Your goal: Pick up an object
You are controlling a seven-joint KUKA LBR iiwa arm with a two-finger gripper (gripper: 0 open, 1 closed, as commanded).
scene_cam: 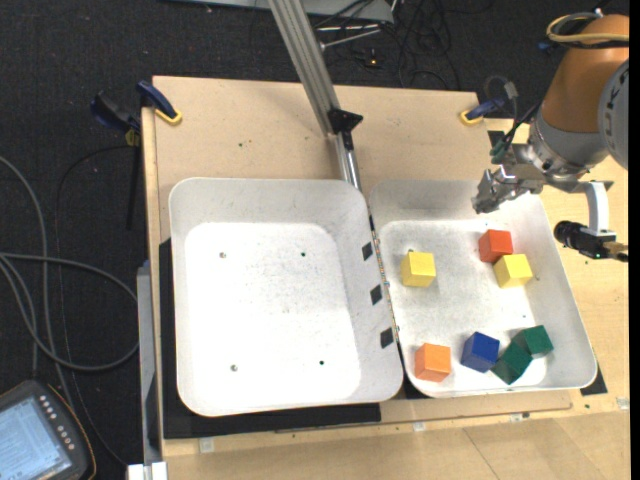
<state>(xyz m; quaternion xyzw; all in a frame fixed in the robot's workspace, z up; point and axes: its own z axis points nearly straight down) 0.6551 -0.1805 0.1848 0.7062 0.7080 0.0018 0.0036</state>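
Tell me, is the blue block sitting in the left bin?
No. The blue block lies in the right bin, beside the orange block.

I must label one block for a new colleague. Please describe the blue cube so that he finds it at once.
Look in the right bin. Along its near edge sit four blocks; the blue cube is between the orange cube and two green blocks. It is the only blue one.

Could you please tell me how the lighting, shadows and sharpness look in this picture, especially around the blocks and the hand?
Camera view: lighting is even and soft, with no harsh glare on the right bin; the yellow block and orange block cast only faint, short shadows and look sharp; the hand is darker and slightly soft, so its fine detail is hard to read; the dark floor beyond the bench is dim.
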